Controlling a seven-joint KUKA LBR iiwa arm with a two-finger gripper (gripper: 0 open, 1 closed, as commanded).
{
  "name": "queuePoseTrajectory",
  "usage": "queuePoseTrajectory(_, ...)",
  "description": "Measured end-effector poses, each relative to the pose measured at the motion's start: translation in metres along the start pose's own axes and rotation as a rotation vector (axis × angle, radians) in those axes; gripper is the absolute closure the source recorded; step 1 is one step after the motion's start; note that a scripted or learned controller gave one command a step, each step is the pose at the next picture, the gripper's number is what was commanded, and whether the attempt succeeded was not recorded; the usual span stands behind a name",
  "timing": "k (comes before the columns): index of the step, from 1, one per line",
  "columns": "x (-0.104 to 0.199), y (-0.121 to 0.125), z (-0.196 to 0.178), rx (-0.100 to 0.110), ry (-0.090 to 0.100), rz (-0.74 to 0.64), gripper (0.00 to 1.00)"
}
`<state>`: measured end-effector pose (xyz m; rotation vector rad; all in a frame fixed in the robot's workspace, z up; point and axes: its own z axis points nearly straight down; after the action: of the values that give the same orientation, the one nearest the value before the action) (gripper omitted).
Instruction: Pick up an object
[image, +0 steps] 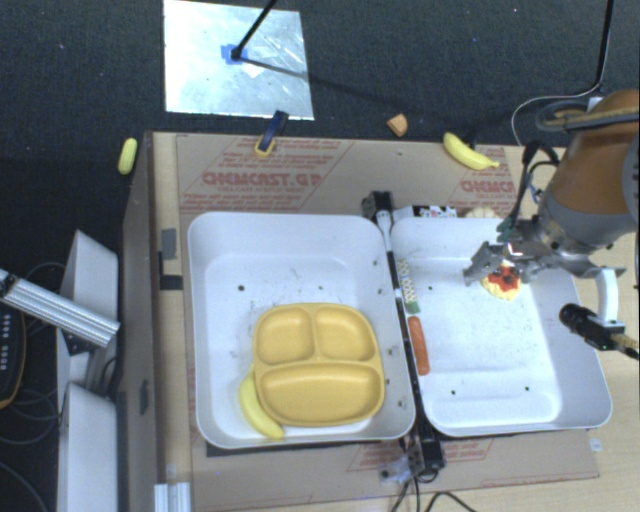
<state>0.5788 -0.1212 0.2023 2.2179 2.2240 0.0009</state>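
Toy food piece (503, 284), yellow and red, lies in your right bin (500, 400) near its far right corner, directly under the gripper (505, 262); you cannot tell how the gripper is set. An orange carrot (418, 346) lies along that bin's left wall. Your left bin (215, 250) holds a yellow divided plate (318, 363) at the near edge, with a banana (257, 410) touching the plate's left corner. Another banana (468, 152) rests on the bench beyond the right bin.
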Motion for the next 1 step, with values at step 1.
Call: queuePoseTrajectory(1,-0.0527,0.0020,0.1180,-0.001,-0.001,0.002,0.00)
